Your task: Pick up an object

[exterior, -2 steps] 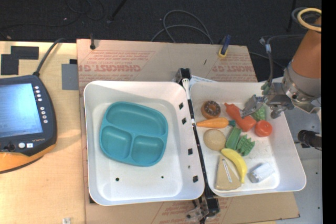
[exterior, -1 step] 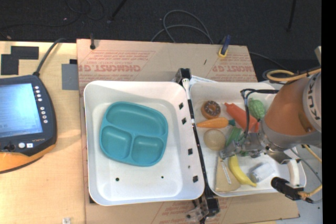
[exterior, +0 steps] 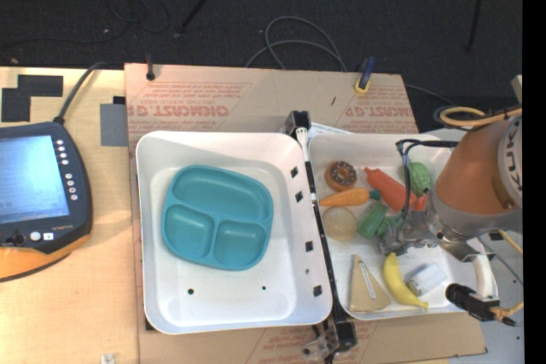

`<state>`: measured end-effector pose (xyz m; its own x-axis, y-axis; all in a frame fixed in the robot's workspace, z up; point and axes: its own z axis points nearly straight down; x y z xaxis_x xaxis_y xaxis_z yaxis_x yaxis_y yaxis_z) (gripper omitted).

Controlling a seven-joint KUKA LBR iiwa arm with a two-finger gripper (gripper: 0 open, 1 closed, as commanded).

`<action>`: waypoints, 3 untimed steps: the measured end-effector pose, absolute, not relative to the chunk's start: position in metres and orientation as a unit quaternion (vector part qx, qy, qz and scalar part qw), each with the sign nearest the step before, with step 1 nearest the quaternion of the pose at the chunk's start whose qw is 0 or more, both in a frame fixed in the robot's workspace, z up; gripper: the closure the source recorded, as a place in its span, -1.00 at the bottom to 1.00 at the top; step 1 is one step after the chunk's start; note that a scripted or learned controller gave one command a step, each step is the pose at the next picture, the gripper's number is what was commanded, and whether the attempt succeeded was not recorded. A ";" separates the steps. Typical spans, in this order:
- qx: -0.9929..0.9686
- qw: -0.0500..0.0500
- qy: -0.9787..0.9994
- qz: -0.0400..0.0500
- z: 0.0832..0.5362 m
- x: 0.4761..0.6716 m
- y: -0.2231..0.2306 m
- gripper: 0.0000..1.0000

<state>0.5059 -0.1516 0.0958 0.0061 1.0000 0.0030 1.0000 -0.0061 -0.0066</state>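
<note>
Two bins sit side by side on the desk (exterior: 102,268). The left bin (exterior: 162,183) holds a divided tray (exterior: 217,216). In the right bin (exterior: 320,158), a donut (exterior: 341,175) lies behind a carrot (exterior: 345,199); nearer the front, a banana (exterior: 398,279) lies right of a wedge (exterior: 367,286). A tablet (exterior: 34,183) rests left of the bins

A wooden counter (exterior: 51,286) holds a cardboard sheet (exterior: 256,98), two white bins (exterior: 158,226) side by side, and a control tablet (exterior: 38,183).
</note>
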 end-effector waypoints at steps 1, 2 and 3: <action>-0.709 0.003 -0.705 0.001 0.096 0.506 -0.152 -1.00; -0.706 0.002 -0.708 0.001 0.086 0.493 -0.091 -1.00; -0.709 0.003 -0.706 0.002 0.096 0.494 -0.094 1.00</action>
